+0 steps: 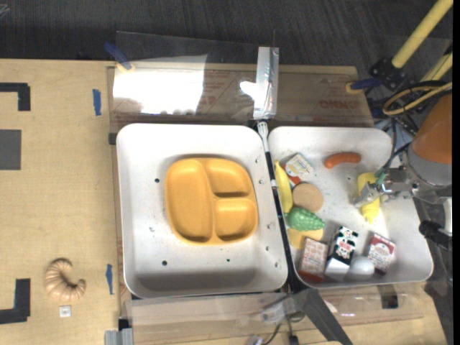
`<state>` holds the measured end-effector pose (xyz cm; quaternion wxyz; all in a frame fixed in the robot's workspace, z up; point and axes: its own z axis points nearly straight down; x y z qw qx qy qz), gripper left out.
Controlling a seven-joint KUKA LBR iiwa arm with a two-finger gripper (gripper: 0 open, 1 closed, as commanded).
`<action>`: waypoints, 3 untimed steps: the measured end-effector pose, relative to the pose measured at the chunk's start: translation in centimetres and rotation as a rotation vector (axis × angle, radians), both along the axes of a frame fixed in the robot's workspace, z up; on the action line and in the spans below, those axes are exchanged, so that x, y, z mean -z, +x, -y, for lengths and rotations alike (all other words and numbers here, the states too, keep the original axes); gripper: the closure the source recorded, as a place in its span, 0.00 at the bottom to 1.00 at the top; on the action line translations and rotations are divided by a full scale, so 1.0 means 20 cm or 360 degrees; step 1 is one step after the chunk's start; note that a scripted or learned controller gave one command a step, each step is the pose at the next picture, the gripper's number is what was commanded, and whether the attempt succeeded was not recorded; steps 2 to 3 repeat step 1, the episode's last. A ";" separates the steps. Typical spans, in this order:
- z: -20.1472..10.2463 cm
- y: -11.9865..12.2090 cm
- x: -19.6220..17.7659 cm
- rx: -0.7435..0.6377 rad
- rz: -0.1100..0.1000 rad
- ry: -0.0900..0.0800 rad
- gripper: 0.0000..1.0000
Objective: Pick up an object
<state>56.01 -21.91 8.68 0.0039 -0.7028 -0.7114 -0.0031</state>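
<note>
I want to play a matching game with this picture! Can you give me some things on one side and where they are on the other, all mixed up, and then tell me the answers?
Things:
1. yellow tray
2. croissant
3. sausage
4. gripper

Places:
A. on the bench, outside the bins
B. in the left bin
C. above a yellow object in the right bin
D. near the far side of the right bin

Pairs: 1-B, 2-A, 3-D, 4-C
</note>
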 end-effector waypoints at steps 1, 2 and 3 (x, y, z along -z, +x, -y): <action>-0.41 0.31 -0.50 -0.0287 0.0006 -0.0013 1.00; -0.41 0.31 -0.50 -0.0287 0.0006 -0.0013 1.00; -0.41 0.31 -0.50 -0.0287 0.0006 -0.0013 1.00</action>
